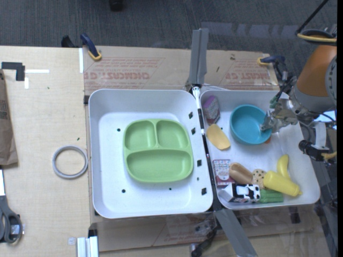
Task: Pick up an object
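Gripper [269,123] down at the right rim of the blue bowl [247,124] in the right bin [306,162], fingers too blurred to tell whether open or closed. Yellow toy [282,180], bun-shaped piece [239,173] and cow-patterned block [244,192] near the front wall. Green divided plate [158,150] flat in the left bin [102,143].

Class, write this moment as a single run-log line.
hand: at right rim of blue bowl | bin: right bin | grasp: unclear | green divided plate: left bin, untouched
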Robot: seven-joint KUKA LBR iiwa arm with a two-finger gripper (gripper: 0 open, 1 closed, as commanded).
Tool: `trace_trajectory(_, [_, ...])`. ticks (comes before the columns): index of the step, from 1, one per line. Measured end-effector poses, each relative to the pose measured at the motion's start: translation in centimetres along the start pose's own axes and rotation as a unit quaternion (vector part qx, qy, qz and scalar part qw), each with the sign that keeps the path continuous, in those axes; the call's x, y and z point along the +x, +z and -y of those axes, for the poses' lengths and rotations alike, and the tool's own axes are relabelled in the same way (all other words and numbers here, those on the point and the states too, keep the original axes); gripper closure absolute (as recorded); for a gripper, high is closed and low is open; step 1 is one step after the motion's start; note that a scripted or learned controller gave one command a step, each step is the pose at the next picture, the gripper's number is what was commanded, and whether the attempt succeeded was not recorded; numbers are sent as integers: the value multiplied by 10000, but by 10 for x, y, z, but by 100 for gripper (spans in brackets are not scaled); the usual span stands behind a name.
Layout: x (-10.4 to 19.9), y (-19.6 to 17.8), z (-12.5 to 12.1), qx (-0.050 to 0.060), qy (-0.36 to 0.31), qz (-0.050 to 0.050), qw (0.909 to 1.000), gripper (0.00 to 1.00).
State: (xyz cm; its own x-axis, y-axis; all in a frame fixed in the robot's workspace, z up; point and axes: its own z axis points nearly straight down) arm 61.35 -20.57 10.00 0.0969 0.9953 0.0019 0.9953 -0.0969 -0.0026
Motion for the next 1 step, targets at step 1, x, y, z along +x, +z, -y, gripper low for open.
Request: trace_trajectory(1, [50, -119, 22, 5, -218, 15, 9998, 100])
